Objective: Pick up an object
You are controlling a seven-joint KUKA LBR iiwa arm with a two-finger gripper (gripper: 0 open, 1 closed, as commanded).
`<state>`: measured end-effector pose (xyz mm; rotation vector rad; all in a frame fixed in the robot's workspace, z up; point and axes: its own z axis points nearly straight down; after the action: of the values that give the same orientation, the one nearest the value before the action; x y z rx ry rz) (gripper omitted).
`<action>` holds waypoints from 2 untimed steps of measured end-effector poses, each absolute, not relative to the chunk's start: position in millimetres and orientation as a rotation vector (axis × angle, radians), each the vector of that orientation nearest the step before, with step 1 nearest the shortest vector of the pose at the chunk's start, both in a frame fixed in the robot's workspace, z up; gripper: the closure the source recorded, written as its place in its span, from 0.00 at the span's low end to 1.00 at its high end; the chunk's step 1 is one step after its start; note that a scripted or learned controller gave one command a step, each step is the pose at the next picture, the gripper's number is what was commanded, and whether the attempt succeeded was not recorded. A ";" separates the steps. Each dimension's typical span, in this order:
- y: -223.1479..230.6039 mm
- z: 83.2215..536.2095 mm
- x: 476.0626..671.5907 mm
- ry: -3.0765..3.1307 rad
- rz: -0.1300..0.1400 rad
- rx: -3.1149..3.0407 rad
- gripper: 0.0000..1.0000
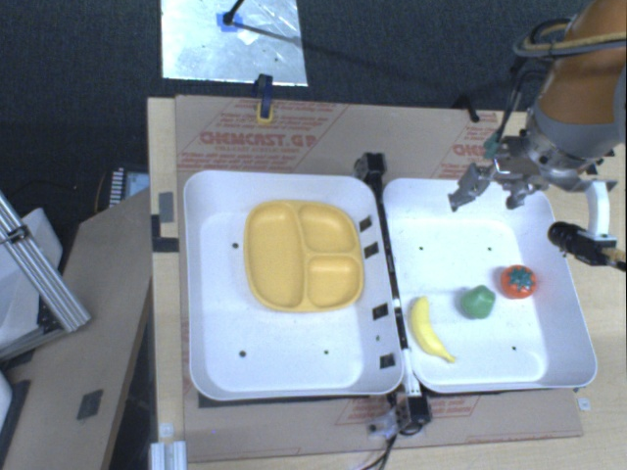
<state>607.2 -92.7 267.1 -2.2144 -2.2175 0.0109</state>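
- Objects for picking lie in the right bin, all in its near half: a yellow banana by the bin's left wall, a green round item just to the banana's right, and an orange-red tomato-like item further right, close to the green one but apart from it.
- Each of the three rests on the bin floor.
- Gripper hangs over the far part of the right bin, well apart from all three items.
- Its two fingers stand spread apart, with nothing between them.
- Grey arm with the orange band comes in from the upper right.
- Left bin holds a yellow divided tray with three compartments, lying about in the bin's middle.
- Both bins sit side by side on a brown cardboard sheet with red lettering.
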 end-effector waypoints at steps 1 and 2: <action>-92.5 274.2 609.1 -2.226 -0.001 -2.219 0.00; -95.0 232.0 606.0 -2.223 0.001 -2.220 0.00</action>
<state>606.0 -95.0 232.0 -2.2201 -2.2226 0.0013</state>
